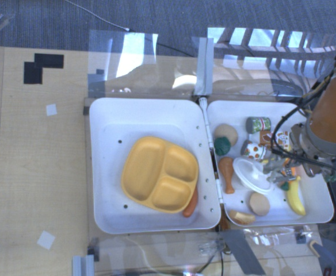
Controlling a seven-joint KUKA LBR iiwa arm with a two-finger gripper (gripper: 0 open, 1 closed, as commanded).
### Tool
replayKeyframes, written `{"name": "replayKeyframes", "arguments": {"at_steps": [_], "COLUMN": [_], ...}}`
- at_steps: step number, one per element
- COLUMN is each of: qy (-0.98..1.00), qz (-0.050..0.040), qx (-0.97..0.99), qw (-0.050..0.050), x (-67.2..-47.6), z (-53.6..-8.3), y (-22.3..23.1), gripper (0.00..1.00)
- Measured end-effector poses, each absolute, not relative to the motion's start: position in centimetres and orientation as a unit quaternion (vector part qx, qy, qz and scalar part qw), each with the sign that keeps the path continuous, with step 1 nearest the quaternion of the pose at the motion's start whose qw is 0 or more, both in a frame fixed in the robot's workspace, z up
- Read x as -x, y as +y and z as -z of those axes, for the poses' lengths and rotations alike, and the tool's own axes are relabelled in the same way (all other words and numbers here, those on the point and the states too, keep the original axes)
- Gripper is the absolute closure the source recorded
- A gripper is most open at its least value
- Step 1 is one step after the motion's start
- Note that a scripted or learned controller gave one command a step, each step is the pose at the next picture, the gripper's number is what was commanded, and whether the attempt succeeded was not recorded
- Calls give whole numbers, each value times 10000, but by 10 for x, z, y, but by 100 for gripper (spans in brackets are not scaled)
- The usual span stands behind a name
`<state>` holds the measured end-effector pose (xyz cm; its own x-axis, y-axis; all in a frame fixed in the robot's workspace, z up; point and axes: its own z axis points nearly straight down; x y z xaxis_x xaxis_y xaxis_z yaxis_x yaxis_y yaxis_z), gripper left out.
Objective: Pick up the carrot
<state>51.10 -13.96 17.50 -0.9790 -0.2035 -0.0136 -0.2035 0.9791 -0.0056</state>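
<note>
The carrot lay in the left bin, at its near right corner. It was a slim orange-red piece wedged between the near right edge of the yellow divided plate and the bin's right wall. Part of it seemed to be tucked under the plate's rim, though the view was too coarse there to be sure.

The gripper was well apart from it, over in the right bin. It hung low among the clutter there, near a white dish and a banana. Cables and the wrist housing crowded it, so I could not tell whether the claw was released or clenched, and nothing could be seen caught in it.

By its look the carrot was probably a toy: light, stiff and smooth-skinned, so it would likely slip or roll instead of giving way under pressure. Its taper makes the ends poor places to pinch. The best hold would be across the thicker exposed middle, with the claw closing crosswise to its length. The space is tight, with the plate on one side and the bin wall on the other. A descent might nudge the plate or push the carrot further beneath it, so a narrow, well-aligned approach would be wanted.
</note>
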Motion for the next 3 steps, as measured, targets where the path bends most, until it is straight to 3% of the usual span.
{"name": "replayKeyframes", "arguments": {"at_steps": [1,2,3], "qy": [9640,9587,9873], "qz": [12,29,15], "qx": [2658,2842,1590], "qw": [33,52,67], "x": [-508,-505,-521], "z": [-139,-180,-234], "y": [-173,-190,-135], "gripper": [100,100,100]}}
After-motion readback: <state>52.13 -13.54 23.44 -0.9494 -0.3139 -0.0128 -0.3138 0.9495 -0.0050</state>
